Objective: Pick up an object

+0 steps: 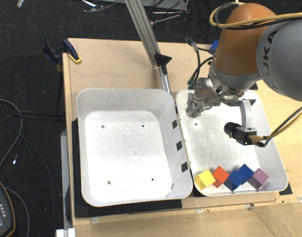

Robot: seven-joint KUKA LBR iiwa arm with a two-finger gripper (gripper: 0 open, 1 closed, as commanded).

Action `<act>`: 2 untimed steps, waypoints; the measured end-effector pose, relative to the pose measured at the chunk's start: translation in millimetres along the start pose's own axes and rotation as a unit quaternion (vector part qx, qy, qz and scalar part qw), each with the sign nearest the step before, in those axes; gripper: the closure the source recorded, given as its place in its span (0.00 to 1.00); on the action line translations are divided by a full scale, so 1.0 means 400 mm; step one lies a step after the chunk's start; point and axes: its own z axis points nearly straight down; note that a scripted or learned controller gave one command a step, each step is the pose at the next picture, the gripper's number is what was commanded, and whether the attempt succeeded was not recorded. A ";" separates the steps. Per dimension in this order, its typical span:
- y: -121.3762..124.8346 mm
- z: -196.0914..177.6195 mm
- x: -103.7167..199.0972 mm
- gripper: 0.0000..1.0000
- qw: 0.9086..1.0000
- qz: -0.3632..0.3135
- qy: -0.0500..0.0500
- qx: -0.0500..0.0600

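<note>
The grey arm (269,43) with its orange band is reaching in from the right side of the desk (116,68) and is hanging over the right bin (210,142). Its gripper (193,110) is sitting above the far left corner of that bin, close to the seam where the two bins are meeting. Whether the jaws are released or clenched cannot be told from this slant; nothing is showing between them.

The things to be picked are lying along the near edge of the right bin, well apart from the gripper. A yellow block (206,179) is lying nearest the seam, an orange block (220,175) is touching it on the side away from the seam, a blue block (240,177) is sitting next along, and a purple block (259,178) is resting beside the blue one towards the bin's near right corner. All four are lying on the bin floor.

A small black fitting (238,133) on a bracket is hanging from the arm over the middle right of the right bin.

The left bin (92,107) is lying just beside the right bin, their rims touching.
</note>
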 end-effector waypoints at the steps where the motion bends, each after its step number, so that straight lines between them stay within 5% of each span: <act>1: -0.121 0.020 -0.204 1.00 1.000 0.009 -0.003 -0.003; 2: -0.114 -0.007 -0.191 1.00 1.000 0.004 -0.002 -0.005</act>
